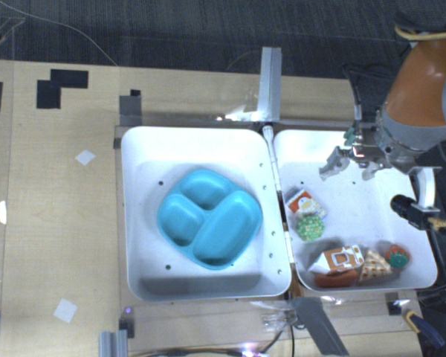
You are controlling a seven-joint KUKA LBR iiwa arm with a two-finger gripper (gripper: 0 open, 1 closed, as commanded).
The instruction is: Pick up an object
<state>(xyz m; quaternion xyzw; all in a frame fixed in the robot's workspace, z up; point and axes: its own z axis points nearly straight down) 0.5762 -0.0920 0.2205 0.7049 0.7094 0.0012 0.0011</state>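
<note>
The two white bins [134,199] sit side by side, and the arm [424,88] hangs over the far part of the right one. In the left bin, well off to the hand's side, lies a big blue dish [208,218]. The hand [351,162] looks open, its two fingers spread apart, with nothing between them. The things to pick lie nearer the front of the right bin than the hand: a small red and white packet [302,201] and a green ball [309,227] are closest, and a pile of snacks [353,265] sits at the front wall. I think a good try goes straight down over the packet, fingers wide on each side, then squeezes slowly.
</note>
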